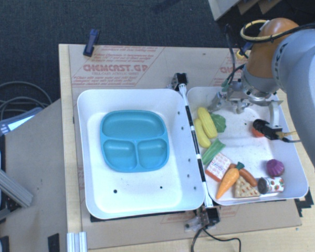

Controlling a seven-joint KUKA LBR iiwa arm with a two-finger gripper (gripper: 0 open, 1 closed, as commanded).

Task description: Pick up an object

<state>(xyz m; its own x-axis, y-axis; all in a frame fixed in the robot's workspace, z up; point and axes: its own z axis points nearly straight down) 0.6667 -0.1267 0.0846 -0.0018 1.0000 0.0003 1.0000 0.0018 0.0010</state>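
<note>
You're at the start: nothing picked yet. The gripper [240, 100] hovers over the far end of the right bin [296, 168]; can't tell its state. The nearest toy, the corn cob [205, 122], lies just left, untouched.

A blue divided tray [134, 140] is lying in the left white bin [89, 156] beside me. Both bins are sitting on a cardboard-covered worktop [121, 67], where a small blue clip [91, 42] is resting at the far edge.
</note>
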